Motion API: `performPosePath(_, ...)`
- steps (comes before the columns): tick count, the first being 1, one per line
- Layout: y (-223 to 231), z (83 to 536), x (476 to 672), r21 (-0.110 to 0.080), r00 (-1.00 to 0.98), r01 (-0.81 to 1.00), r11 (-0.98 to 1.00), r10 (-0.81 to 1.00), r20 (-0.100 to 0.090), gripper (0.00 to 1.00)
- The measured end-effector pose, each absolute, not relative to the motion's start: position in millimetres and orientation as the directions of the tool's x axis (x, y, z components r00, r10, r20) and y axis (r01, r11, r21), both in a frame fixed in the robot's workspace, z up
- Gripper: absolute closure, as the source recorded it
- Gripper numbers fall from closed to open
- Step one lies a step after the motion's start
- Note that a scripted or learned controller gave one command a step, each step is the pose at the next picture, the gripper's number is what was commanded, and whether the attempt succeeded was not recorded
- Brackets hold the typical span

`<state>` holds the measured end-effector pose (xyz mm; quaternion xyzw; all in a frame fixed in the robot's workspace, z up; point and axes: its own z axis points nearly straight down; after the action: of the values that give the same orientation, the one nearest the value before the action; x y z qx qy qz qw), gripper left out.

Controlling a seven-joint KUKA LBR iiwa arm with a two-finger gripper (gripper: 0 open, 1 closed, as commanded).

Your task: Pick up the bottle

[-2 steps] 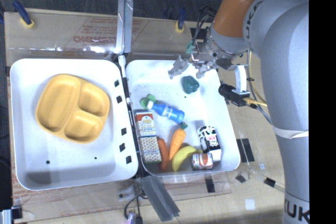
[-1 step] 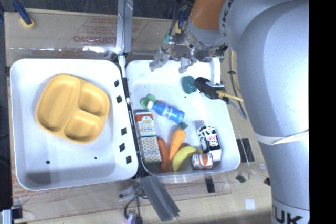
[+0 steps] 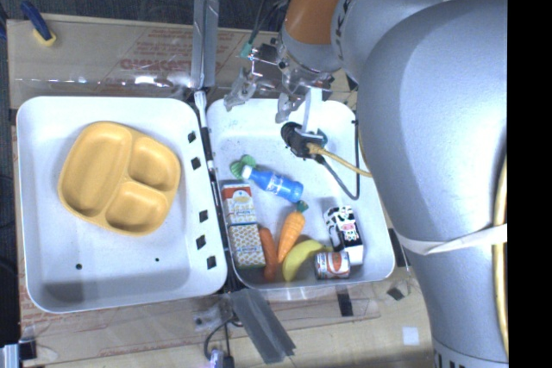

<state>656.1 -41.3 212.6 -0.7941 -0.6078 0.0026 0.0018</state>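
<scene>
While the gripper is held above the far end of the right bin, its fingers are seen spread with nothing between them, apparently posed for a descent. The bottle, blue with a green cap, is laid on its side mid-bin, apart from the gripper. Nearer the front are crowded a carton, two carrots, a banana and a can. A yellow tray is lodged in the left bin.
</scene>
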Motion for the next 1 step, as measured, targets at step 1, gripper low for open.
performPosePath(1,-94.8,151.9,565.2,-0.010,0.658,0.753,-0.658,0.753,-0.006,0.00)
